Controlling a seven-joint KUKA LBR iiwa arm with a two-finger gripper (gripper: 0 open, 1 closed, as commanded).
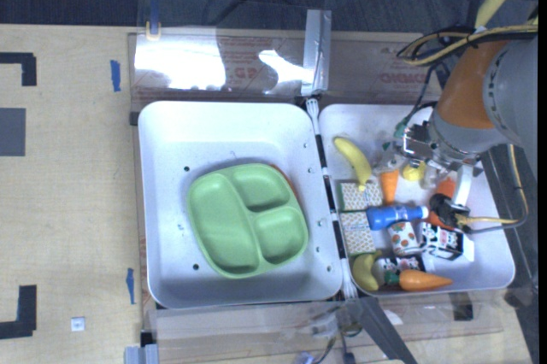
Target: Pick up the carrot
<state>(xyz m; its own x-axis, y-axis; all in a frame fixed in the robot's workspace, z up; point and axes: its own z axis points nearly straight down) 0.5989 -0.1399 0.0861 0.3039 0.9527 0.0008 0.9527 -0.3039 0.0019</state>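
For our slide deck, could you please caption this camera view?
Grey arm's hand hovers over the cluttered right white bin, its orange carrot near the front; green divided plate left.

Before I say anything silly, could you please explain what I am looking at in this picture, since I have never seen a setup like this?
This is one camera fixed above a workbench, looking down at a slant. The grey machine with the orange band is a robot arm reaching in from the right; at its end sits a two-finger gripper, which is its hand. Its job is to pick up the carrot.

Two shallow white bins stand side by side. The left bin holds a green divided plate. The right bin holds a jumble of small items: a yellow banana, a blue and white bottle, and the carrot, lying near the front edge.

The gripper hangs over the back of the right bin, apart from the carrot. I cannot tell from here whether it holds anything.
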